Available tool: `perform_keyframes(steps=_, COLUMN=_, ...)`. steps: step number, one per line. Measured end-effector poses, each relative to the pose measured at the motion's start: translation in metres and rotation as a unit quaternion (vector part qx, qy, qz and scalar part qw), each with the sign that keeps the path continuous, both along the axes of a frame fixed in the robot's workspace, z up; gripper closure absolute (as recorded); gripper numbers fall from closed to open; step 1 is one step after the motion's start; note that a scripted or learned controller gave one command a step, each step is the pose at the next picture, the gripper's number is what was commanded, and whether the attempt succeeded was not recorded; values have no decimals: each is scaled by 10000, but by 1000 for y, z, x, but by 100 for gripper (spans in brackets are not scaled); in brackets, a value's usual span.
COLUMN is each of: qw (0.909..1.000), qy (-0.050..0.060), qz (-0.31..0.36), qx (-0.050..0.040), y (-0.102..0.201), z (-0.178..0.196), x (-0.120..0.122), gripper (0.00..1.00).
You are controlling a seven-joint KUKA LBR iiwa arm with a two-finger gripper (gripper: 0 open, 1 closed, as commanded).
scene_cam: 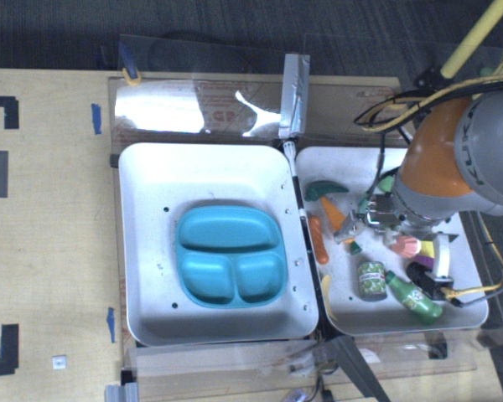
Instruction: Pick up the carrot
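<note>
One carrot, tip toward lower right

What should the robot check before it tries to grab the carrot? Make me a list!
1. Carrot in sight: ok. The carrot lies in the right bin, near its left wall, below a green leafy piece.
2. Gripper above the right bin: ok. The gripper hangs just to the right of the carrot.
3. Fingers open: cannot tell.
4. Gripper right over the carrot: not ok. It sits off to the side.
5. Room around the carrot: not ok. An orange stick-shaped piece lies close by, and the bin wall is near.
6. Blue tray out of the way: ok. It rests in the left bin.
</note>
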State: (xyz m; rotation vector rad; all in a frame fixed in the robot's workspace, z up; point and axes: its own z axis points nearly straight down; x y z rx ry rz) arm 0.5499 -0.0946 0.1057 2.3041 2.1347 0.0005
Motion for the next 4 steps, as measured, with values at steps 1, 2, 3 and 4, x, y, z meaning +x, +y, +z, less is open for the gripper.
perform_keyframes(steps=1, qw=10000, qy=-10, qz=-73, qx=-3, y=3, z=-19, x=34, gripper=0)
perform_keyframes(steps=2, qw=10000, qy=-44, qz=-74, qx=-4, y=3, z=-7, x=36, gripper=100)
perform_keyframes(steps=3, qw=9999, qy=-35, qz=-144, qx=9, y=57, z=83, x=66, gripper=100)
perform_keyframes(steps=4, qw=9883, qy=-16, qz=1528, qx=-12, y=46, z=79, x=117, gripper=100)
